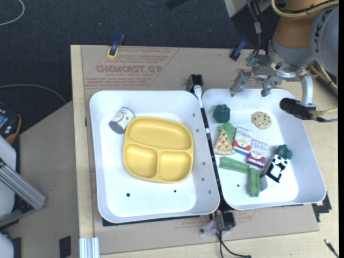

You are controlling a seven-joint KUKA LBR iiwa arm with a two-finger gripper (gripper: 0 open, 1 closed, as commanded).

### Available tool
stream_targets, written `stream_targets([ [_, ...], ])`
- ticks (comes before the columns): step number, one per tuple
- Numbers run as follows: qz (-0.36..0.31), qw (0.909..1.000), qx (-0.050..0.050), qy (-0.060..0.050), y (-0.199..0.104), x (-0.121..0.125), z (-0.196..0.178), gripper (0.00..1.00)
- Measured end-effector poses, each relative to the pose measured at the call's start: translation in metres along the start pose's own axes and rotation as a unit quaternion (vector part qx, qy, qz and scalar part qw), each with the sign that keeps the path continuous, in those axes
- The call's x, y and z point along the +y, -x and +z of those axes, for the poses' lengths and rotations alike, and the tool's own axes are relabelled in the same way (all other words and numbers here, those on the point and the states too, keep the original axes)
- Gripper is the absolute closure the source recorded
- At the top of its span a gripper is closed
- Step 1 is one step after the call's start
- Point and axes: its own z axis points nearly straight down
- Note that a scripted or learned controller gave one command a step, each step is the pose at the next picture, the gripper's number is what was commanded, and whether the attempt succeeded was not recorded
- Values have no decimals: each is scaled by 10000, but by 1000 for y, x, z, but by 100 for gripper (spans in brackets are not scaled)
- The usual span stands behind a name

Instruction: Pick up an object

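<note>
Gripper (251, 87) hangs over the far rim of the right bin (307, 144), fingers spread apart, nothing between them. Landmark: cookie (262, 120), lying flat, in front of the gripper and apart from it. Left of the cookie: dark green pepper (221, 113). Nearer the camera from the cookie: pizza slice (223, 142), tip pointing away from the camera, two small cartons (250, 145) side by side, black-and-white block (277, 167). Green cucumber (234, 164) lies long axis left-right; second green piece (253, 181) runs near-far. Left bin (102, 144) holds a yellow divided tray (158, 148) and a tipped can (121, 120).
</note>
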Motion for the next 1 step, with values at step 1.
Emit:
stream_targets([
  [1, -11, 10000, 0, -23, -1, 9, 57, 0],
])
